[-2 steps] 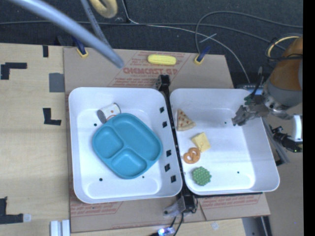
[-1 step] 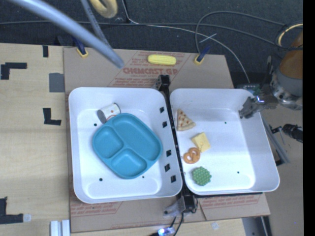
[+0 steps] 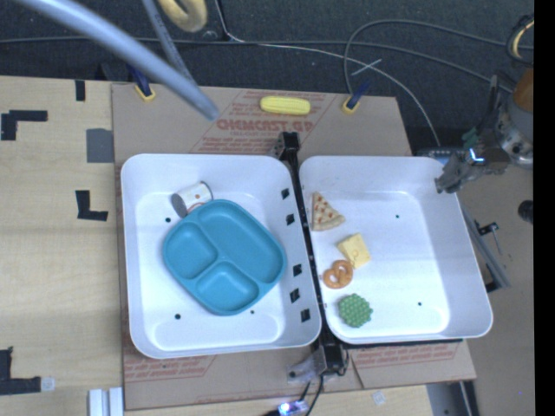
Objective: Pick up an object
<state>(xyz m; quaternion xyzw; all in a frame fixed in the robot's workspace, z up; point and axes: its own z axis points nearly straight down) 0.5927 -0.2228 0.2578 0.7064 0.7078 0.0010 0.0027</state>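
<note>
Cardboard-topped bench, dark backdrop w/ cables, two white bins, gripper state unclear.

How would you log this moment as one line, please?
pincer: at right bin far-right rim, holds nothing seen | right bin: pizza slice, cheese, pretzel, broccoli | left bin: blue tray, cup

The gripper hangs over the far right rim of the right bin, its fingers too small to read. Inside that bin, well to the gripper's left, lie a pizza slice, a cheese wedge, a pretzel and a green broccoli. Farther left still, the left bin holds a blue divided tray with a small cup touching its far edge. A yellow banana lies on the cardboard beyond both bins
</note>
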